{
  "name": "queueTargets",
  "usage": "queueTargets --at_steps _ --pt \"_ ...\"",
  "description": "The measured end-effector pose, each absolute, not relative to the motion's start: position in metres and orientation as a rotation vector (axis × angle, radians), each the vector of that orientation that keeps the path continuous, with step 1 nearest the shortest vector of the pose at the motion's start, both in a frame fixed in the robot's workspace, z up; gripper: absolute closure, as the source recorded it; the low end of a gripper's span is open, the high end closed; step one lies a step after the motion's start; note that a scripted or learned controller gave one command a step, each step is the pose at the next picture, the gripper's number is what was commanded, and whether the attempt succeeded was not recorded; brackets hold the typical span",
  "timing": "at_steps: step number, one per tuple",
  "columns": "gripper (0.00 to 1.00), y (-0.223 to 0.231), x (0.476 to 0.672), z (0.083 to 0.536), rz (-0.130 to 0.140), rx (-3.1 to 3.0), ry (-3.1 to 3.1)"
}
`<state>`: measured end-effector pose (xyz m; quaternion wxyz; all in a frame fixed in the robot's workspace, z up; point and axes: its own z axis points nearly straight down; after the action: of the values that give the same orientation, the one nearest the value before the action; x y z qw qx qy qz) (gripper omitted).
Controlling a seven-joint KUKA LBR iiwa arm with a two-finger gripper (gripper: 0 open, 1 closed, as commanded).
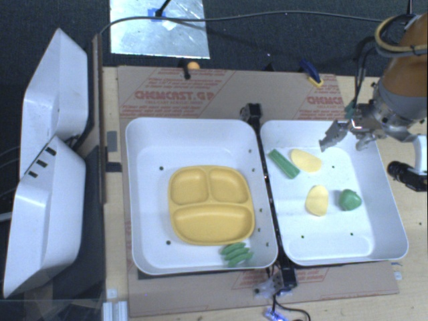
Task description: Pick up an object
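My gripper (348, 139) hangs over the far right part of the right bin (381, 246), its two fingers spread open with nothing between them. In that bin lie a green stick (283, 164), a pale yellow piece (305, 160) just left of the gripper, a second yellow piece (317, 200) and a round green object (350, 199). All of them rest on the bin floor, apart from the gripper.
The left bin (144, 179) holds a yellow divided plate (210, 202) and a green pea pod (237, 253) at its near edge. A black clamp (253, 111) sits between the bins at the far side. White housings (47, 159) stand at the left.
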<state>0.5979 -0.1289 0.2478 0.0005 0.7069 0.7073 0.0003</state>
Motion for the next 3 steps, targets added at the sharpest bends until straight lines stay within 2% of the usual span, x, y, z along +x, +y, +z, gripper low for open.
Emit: queueTargets --at_steps 3 --pt "0.0 -0.129 0.5979 0.2478 0.001 2.22 2.221"
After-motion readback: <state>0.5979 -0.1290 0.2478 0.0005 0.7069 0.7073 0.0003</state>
